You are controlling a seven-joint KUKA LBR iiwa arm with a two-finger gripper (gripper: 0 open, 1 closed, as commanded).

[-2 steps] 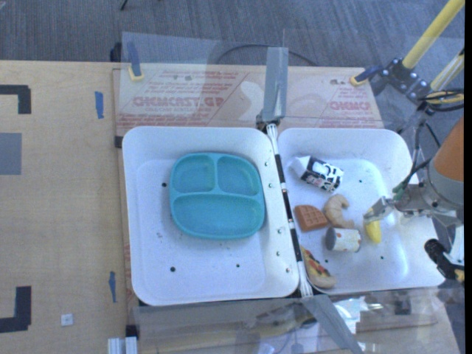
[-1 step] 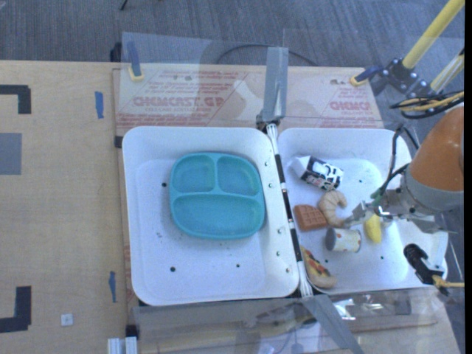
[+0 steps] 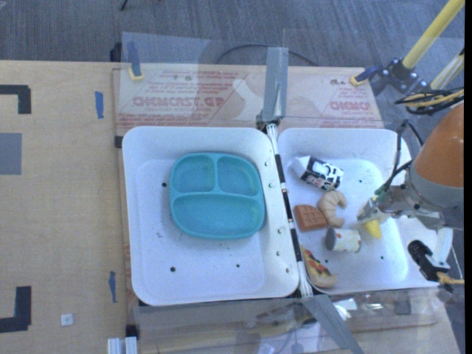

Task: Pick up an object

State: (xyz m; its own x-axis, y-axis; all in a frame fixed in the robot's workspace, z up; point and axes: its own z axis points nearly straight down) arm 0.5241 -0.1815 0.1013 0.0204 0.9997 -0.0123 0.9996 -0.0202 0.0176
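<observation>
Jaws: whether wide or narrow cannot be told. The gripper (image 3: 371,214) is seen low in the right bin (image 3: 391,140), and its tip merges with what lies under it.
Yellow piece (image 3: 374,230): judged the likely target, as it lies at the gripper's tip, right of the bin's middle and partly covered. No hold on it can be confirmed.
Handling: it is judged a small toy food, light and stiff, probably smooth plastic that could slip out sideways. A hold across its narrow width is advised, taken low against the bin floor.
White cup (image 3: 344,240): it is found just left of the yellow piece, lying on its side. It could be knocked and rolled if the jaws are spread that way.
Croissant (image 3: 333,205) and waffle (image 3: 310,217): both are seen further left, side by side. They are near but out of the approach line.
Black-and-white carton (image 3: 321,173): it is lying toward the far left of the bin, well apart from the target.
Pizza slice (image 3: 319,269): it is tucked against the near left corner, hard against the wall, and is judged a poor pick.
Open room: bare floor is offered on the near right and far right of the bin. A straight lift is judged unobstructed.
Edges: the right wall is near the wrist, and the divider to the left bin (image 3: 147,271) with its teal plate (image 3: 217,195) is well apart.
</observation>
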